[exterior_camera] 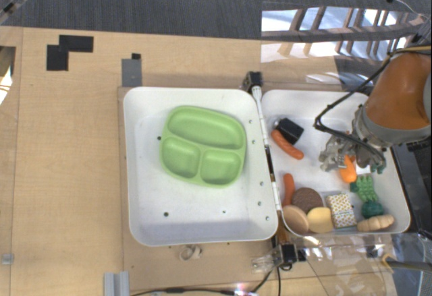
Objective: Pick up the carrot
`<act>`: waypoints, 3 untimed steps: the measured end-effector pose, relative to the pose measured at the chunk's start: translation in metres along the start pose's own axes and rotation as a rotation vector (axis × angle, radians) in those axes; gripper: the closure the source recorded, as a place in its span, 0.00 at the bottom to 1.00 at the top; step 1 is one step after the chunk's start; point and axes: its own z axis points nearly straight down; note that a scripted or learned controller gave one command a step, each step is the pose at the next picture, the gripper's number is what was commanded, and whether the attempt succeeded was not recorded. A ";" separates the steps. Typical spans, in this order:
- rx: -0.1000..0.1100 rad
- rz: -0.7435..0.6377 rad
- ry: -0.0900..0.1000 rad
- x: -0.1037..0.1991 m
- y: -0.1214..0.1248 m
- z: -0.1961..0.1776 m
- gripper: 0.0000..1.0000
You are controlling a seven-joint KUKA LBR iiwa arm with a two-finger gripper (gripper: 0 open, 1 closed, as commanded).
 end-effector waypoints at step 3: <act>0.000 -0.028 -0.001 0.004 0.007 0.000 1.00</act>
